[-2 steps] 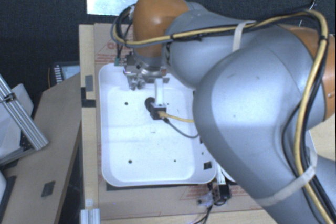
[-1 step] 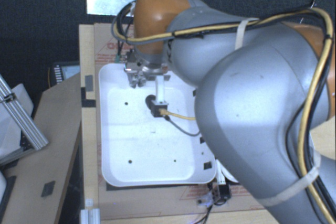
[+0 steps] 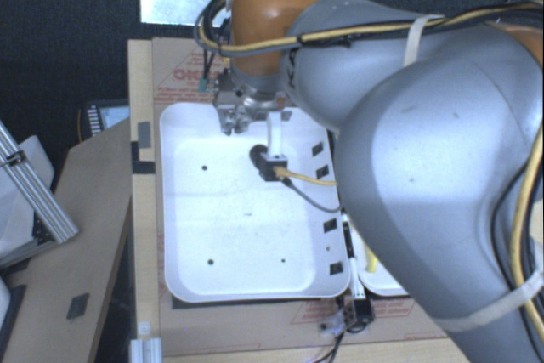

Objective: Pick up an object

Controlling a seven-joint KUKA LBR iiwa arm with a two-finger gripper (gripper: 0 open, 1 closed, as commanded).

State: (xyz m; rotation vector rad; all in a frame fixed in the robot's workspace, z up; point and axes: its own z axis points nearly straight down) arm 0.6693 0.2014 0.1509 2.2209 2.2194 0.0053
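Closest to us, our big grey arm [image 3: 425, 140] reaches in from the right over the shallow white plastic bin [image 3: 183, 268] on the left. Our gripper [image 3: 252, 125] hangs above the bin's far side. We cannot tell whether it is apart or together. We see no object to pick up below it.

two white bins [image 3: 183, 183] — one arm [image 3: 408, 132]
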